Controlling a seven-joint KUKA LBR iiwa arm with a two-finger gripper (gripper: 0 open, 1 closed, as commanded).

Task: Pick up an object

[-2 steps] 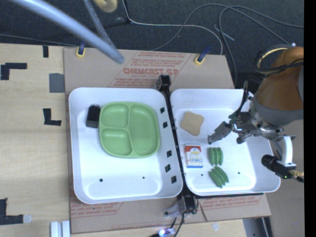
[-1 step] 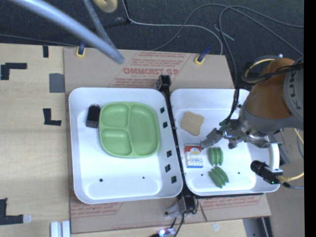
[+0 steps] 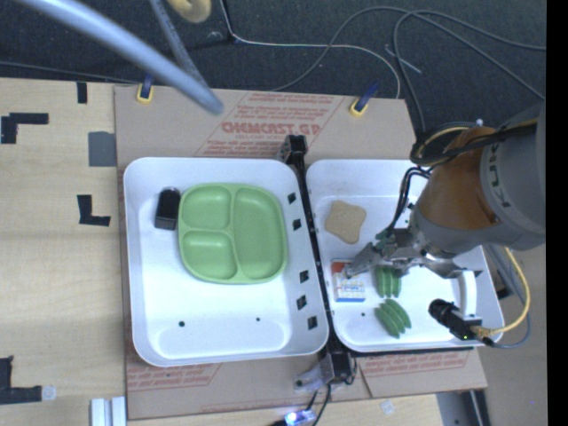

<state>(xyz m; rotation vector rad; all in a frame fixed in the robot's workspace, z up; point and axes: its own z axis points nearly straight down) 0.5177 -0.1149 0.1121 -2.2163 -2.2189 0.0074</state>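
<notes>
My gripper [image 3: 383, 257] hangs low over the right bin [image 3: 404, 177], reaching in from the right under the arm's orange band. Just below it lies a green pod-shaped piece [image 3: 388, 283], partly covered by the gripper. A second green pod [image 3: 393, 317] rests nearer the bin's front edge. A small red, white and blue box [image 3: 349, 285] lies left of the gripper, close to its tip. A tan slice of bread [image 3: 345, 221] sits further back in the same bin.
The left bin [image 3: 151, 327] holds a green divided plate [image 3: 234, 233] and a small black object [image 3: 167, 209] at the plate's left. A black divider [image 3: 306, 238] runs between the bins. Cables [image 3: 461, 313] trail at the arm's lower right.
</notes>
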